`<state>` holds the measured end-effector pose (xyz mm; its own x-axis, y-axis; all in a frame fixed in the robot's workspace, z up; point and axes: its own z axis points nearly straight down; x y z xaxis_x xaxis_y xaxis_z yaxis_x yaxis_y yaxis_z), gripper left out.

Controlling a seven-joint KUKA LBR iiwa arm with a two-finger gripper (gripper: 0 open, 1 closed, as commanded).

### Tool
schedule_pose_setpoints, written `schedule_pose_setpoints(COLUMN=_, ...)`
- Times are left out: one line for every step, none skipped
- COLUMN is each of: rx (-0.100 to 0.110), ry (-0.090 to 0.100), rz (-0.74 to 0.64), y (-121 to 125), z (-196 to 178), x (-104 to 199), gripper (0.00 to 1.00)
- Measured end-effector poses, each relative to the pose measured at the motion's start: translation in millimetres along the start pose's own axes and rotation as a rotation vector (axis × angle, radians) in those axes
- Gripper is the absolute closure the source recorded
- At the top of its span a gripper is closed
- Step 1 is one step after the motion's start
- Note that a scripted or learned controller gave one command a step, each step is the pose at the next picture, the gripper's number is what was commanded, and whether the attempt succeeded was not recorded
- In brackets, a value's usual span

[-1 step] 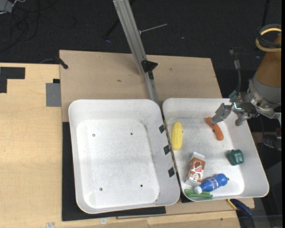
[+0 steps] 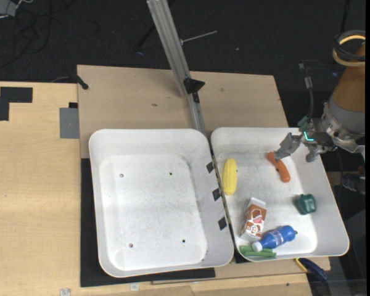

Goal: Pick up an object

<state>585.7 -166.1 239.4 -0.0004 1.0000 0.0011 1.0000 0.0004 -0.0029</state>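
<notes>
My gripper [image 2: 300,149] hangs over the upper right part of the right bin [image 2: 250,150], open, with nothing between its fingers. One finger [image 2: 288,145] sits just above the top end of an orange carrot-shaped object [image 2: 281,168], and the other finger [image 2: 312,153] is near the bin's right rim. Lower in the bin lie a yellow corn cob [image 2: 230,176], a green block [image 2: 305,204], a brown and white carton [image 2: 254,219], a blue bottle [image 2: 277,237] and a green pod [image 2: 263,249].
The left bin [image 2: 149,202] adjoins the right one, joined by black clips [image 2: 216,193]. A slanted metal rail [image 2: 172,48] rises behind the bins. The grey arm with its orange band [image 2: 350,73] comes in from the right.
</notes>
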Motion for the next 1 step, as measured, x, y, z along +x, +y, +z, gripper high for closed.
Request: schedule_pose_setpoints(rx=0.005, ry=0.001, rz=0.0, y=-10.1, z=49.2, x=-0.6, gripper=0.0)
